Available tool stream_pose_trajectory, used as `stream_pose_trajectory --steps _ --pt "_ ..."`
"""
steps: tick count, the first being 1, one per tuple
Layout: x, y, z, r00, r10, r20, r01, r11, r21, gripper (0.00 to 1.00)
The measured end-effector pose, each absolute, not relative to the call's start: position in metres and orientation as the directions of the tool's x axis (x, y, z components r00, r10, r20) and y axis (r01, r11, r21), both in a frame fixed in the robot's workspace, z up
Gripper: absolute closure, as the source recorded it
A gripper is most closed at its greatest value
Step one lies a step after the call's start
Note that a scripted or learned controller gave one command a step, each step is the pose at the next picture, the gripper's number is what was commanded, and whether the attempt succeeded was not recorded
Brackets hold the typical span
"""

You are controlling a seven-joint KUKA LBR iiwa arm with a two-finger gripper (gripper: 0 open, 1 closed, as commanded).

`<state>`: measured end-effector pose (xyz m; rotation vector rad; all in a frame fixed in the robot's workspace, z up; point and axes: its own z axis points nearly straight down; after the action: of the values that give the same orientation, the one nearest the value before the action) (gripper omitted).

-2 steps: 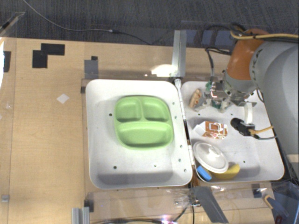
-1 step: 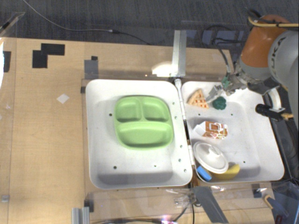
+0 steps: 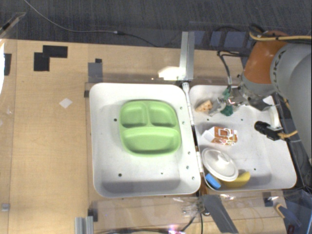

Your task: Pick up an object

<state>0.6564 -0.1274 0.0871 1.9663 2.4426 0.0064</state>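
While nothing's been lifted yet as far as I can see, the arm is clearly going for the stuff at about 11 o'clock in the right bin (image 3: 273,177) — a little green object (image 3: 227,110) sits right under the gripper (image 3: 230,100), with a tan crumbly-looking piece (image 3: 204,106) just beside it toward 9 o'clock. Can't tell how the claw is set; it's too small and cluttered there to call. So the reach looks done, while the grab and lift are still left, I'd guess. Further out at 6 o'clock of that bin there's an orange-and-white packet (image 3: 223,136), then a white lid-like dish (image 3: 220,164) with a yellow thing (image 3: 238,179) and a blue bit (image 3: 212,181) touching it. Over in the left bin (image 3: 105,145) sits a green divided tray (image 3: 149,126) — untouched.
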Motion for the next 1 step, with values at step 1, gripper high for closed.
stream_pose_trajectory --steps 1 --pt "0.6594 -0.1268 0.1012 -0.217 0.976 -0.005 0.976 0.217 0.015 1.00"
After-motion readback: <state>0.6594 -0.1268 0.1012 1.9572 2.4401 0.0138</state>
